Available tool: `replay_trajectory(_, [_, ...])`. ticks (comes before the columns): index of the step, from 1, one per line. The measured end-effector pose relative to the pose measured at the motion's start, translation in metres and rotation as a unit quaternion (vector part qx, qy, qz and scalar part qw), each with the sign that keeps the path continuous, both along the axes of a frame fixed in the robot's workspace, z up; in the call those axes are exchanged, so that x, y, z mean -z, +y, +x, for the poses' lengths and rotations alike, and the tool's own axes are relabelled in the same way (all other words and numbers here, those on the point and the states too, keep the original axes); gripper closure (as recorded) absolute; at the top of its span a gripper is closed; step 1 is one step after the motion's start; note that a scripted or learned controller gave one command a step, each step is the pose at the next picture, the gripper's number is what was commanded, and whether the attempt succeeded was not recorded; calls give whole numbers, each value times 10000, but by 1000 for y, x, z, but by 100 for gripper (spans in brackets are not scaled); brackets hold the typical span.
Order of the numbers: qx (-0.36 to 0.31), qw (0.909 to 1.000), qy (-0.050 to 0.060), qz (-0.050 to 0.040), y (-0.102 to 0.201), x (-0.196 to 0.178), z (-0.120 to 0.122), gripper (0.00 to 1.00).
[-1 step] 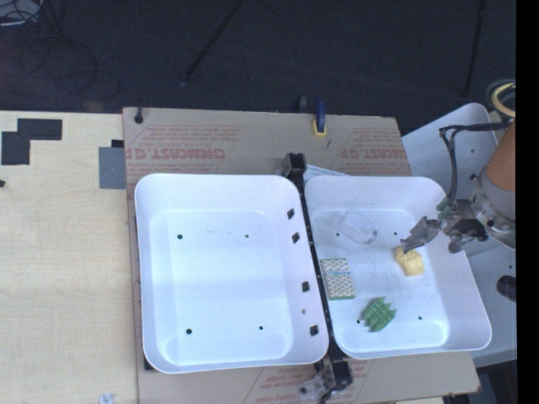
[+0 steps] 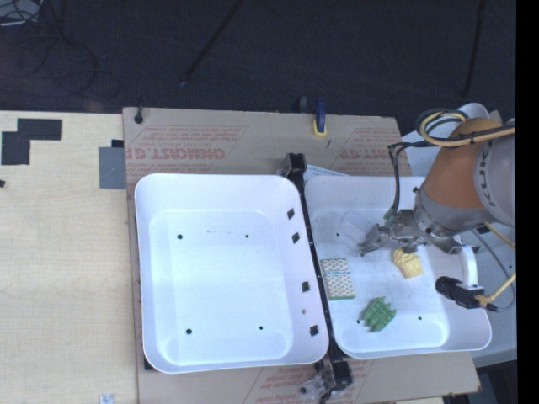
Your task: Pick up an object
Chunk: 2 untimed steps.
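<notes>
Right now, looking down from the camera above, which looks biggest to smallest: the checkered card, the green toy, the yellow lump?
1. Checkered card, largest.
2. Green toy and yellow lump look about alike; the toy perhaps slightly bigger, but too close to rank.

Lab: clamped bins (image 2: 219, 194), loose cables (image 2: 50, 23)

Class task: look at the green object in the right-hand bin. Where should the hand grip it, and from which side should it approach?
Probably from straight above: the green object lies flat and alone on the right bin's floor, with open floor all round. Grip across its narrower width, fingers on the two long sides. It lies at a diagonal, so the hand should be turned to match. Finer detail is too small to tell.
</notes>
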<state>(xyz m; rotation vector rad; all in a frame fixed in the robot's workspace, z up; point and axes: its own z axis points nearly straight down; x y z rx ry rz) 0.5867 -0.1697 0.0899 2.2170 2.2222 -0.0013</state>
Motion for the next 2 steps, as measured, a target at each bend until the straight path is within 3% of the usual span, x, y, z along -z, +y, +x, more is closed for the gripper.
replay_trajectory(1, [28,10000,-26,-6,-3,-19,1,100])
replay_trajectory(2, [25,10000,-14,-6,-46,-131,-39,100])
